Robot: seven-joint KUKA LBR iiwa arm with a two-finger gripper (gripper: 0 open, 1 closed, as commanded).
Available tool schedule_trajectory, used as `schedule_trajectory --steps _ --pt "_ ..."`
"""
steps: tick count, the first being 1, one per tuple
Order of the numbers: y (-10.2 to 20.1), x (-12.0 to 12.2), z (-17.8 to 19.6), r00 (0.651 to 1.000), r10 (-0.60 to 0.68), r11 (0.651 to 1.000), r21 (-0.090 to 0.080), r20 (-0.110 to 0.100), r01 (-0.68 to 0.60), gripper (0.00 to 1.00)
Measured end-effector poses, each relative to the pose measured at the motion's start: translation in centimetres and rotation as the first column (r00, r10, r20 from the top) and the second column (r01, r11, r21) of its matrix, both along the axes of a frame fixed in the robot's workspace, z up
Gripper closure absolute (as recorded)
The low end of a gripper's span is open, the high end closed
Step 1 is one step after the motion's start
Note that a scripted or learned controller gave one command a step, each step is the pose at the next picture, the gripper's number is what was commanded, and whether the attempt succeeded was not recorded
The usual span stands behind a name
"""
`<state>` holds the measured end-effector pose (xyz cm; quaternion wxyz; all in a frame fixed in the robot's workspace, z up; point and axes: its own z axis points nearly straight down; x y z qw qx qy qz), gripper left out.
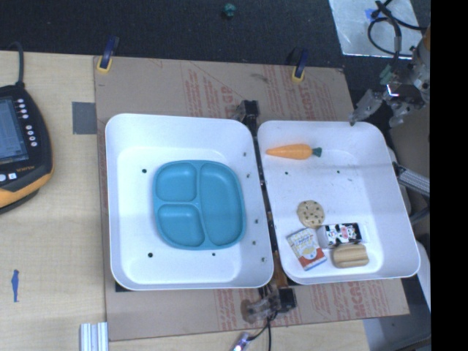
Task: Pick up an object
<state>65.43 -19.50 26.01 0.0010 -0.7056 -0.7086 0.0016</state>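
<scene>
The right bin [369, 178] holds an orange carrot [291, 151] near its far edge. Toward its front lie a round cookie [311, 212], a small printed carton [306, 247], a black-and-white packet [342, 233] and a tan bread-like block [349, 256]. My gripper [380, 107] hangs at the far right, above the back right corner of the right bin, well clear of all these objects. Its two fingers are spread apart with nothing between them.
The left bin [124, 196] holds a blue divided plate [198, 203]. A black and orange teach pendant [18, 148] lies on the bench at the far left. Blue and yellow clamps [107, 53] pin the cardboard sheet at the back.
</scene>
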Motion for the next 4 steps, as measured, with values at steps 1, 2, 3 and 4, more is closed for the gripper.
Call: schedule_trajectory --steps 1,2,3,4 --pt "8.1 -0.6 -11.5 1.000 0.002 1.000 0.001 -0.003 -0.002 0.00" --pt "9.5 -9.2 -16.9 1.000 0.002 1.000 0.000 -0.003 -0.002 0.00" --pt "8.5 -12.8 -16.9 1.000 0.001 1.000 0.000 0.000 -0.001 0.00" --pt "9.7 -12.5 -16.8 1.000 0.001 1.000 0.000 0.002 -0.001 0.00"
